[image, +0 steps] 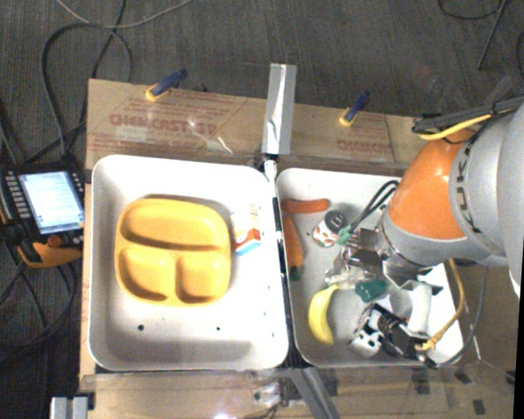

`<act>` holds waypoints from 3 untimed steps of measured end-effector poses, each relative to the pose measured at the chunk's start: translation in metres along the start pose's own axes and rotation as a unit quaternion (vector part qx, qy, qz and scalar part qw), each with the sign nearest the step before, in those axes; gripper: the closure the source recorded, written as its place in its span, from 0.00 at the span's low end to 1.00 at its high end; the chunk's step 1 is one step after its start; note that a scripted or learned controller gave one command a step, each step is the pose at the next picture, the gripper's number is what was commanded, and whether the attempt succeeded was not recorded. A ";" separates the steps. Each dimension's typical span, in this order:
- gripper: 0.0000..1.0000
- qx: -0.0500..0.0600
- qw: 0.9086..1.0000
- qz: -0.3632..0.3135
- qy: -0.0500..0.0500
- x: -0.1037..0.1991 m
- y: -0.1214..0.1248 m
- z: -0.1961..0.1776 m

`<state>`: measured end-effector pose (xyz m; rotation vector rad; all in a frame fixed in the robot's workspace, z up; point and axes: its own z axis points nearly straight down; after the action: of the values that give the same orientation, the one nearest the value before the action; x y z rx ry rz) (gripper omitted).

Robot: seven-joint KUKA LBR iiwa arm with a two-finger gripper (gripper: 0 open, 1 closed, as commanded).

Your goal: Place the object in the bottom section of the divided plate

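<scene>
1 fixed camera looks down at a slant on 2 white bins [106, 265], the arm [451, 199] entering from the right.

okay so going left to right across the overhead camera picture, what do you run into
Handheld screen pendant → yellow divided plate in the left bin → small red, white and blue item beside the plate → orange carrot → yellow banana in the right bin → the arm's orange band.

yellow divided plate [175, 250] lying in the left white bin [102, 327], small red-and-white item [248, 237] just beside its right rim. end effector [358, 272] down in the right white bin [299, 341] among a banana [320, 315], carrot [292, 241] and other clutter.
</scene>
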<state>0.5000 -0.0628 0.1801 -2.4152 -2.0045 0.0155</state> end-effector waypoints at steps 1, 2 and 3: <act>1.00 -0.001 0.994 -0.106 0.000 0.041 0.022 -0.025; 1.00 0.000 0.995 -0.101 0.001 0.116 -0.011 -0.036; 1.00 -0.001 0.999 0.034 0.000 0.120 -0.039 -0.057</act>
<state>0.4838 0.0623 0.2365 -2.4839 -1.9220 0.0150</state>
